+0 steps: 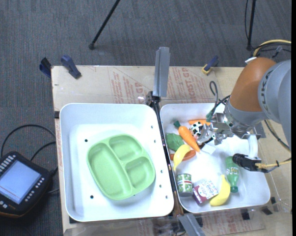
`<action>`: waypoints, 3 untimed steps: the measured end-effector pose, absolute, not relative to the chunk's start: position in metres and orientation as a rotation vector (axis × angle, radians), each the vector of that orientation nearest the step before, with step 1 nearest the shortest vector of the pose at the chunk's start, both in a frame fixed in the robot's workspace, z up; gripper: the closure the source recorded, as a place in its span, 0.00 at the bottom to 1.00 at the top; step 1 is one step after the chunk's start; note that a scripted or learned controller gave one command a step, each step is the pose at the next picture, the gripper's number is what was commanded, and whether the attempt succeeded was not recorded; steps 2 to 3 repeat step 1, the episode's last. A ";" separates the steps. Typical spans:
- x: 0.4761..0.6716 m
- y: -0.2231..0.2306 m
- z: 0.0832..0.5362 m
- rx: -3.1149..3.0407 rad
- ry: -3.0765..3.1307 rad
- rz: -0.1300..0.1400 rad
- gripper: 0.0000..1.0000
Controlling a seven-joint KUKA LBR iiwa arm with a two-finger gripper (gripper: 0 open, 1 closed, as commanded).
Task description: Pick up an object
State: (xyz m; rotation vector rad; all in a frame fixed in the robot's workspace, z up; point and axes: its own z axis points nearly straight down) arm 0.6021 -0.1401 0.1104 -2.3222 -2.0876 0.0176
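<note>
While the gripper (212,134) hovers, its opening impossible to judge, the carrot (187,135) lies just beside it toward the green tray (121,166), long axis diagonal.

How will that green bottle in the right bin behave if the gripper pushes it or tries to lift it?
The green bottle lies on its side, so a push would probably roll it, perhaps against the banana beside it. It looks like smooth toy plastic: likely light, stiff and a bit slippery. Its narrow neck may be easier to close on than the rounder body.
</note>
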 end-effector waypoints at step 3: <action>0.595 -0.094 0.231 -2.367 -2.062 0.003 1.00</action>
